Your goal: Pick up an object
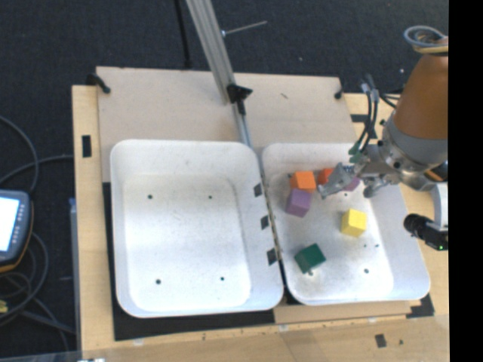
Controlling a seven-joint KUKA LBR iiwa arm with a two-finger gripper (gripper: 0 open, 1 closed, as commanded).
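Crowding claw (338, 181): orange cube (305, 180), purple cube (299, 201) just beside; claw opening unclear.

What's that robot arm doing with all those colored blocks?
The robot arm is trying to pick up a block. Its gripper is down in the right bin, close to the orange block and the purple block. I can't tell whether it has grabbed anything. A yellow block and a green block sit nearby in the same bin. The left bin is beside it.
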